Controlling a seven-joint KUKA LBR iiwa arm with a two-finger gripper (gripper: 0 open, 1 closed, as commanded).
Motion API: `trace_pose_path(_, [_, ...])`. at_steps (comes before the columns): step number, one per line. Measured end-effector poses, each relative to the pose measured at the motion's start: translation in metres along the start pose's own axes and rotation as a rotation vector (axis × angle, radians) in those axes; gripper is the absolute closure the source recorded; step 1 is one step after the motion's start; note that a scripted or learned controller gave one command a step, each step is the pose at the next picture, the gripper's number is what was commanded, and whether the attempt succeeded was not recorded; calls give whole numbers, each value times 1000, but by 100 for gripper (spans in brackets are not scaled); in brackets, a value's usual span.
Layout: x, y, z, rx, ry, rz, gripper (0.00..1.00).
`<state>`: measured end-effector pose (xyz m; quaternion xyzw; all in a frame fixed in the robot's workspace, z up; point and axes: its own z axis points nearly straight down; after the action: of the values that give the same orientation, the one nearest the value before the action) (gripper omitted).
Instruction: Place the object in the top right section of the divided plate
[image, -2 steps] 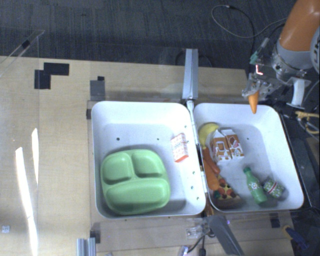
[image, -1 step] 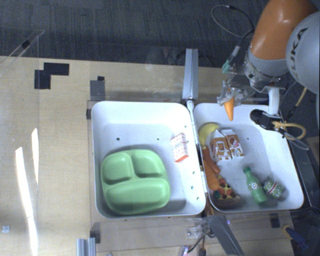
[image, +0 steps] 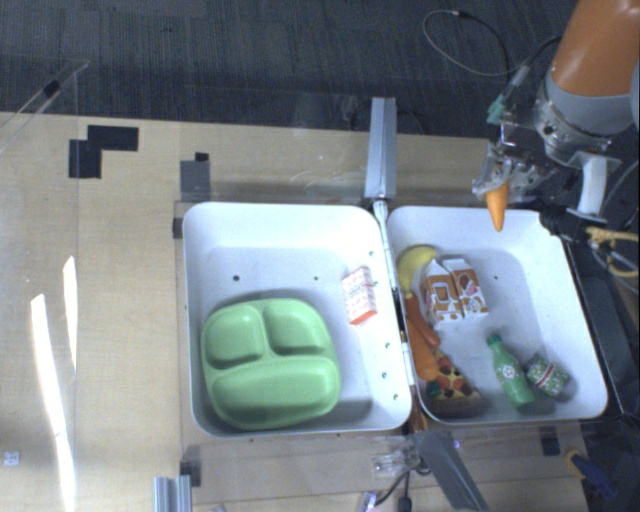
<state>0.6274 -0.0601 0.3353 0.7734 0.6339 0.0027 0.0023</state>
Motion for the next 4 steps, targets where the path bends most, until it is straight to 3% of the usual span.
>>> trace_pose_path(1, [-50, -62, 120, 4, 0, 68, 100])
trace_pose_path(2, [6, 26, 34, 0, 0, -105, 100])
trace_pose_path(3, [0, -17, 137, 3, 0, -288, 100])
trace_pose_path(4, [19, -41, 105, 1, 1, -352, 100])
